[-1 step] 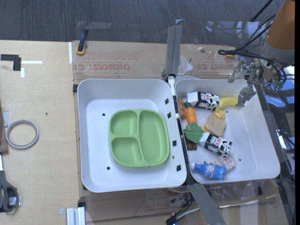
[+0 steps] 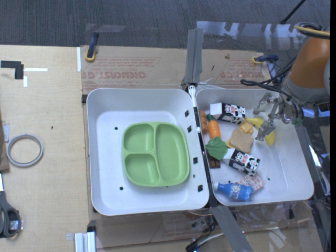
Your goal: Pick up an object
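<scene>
Fingers (image 2: 269, 121) angled down over right bin (image 2: 294, 182)

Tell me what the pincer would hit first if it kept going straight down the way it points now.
Most likely the yellow toy piece lying in the right bin. The pincer hangs right over it, tips pointing down at it. Depth is hard to judge from this slanted view, so it could instead meet the bin floor just beside it.

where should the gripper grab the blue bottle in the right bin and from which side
Judging from the camera view, grip the blue bottle across its wide body, coming straight down from above. It lies on its side near the right bin's front edge, its white cap pointing left. A patterned packet touches its upper right, so close the fingers across the width near the middle, clear of it.
</scene>
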Robot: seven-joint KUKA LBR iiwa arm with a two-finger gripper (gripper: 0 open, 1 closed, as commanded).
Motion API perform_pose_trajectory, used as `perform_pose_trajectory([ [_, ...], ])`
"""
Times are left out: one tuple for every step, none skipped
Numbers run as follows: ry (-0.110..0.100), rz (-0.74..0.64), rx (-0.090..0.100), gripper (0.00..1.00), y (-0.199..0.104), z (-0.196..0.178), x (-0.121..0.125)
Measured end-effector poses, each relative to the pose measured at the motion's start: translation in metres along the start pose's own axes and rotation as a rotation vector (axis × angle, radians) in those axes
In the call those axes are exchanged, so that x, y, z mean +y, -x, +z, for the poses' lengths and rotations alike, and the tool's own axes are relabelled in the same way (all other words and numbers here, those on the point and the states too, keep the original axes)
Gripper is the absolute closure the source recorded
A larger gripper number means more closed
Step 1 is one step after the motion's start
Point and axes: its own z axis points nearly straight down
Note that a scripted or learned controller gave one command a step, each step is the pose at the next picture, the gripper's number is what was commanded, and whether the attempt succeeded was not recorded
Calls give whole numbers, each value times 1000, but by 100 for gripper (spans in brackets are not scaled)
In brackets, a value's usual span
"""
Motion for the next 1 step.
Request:
perform_pose_trajectory([
  [-1,-5,-6,100,2,-11,2],
])
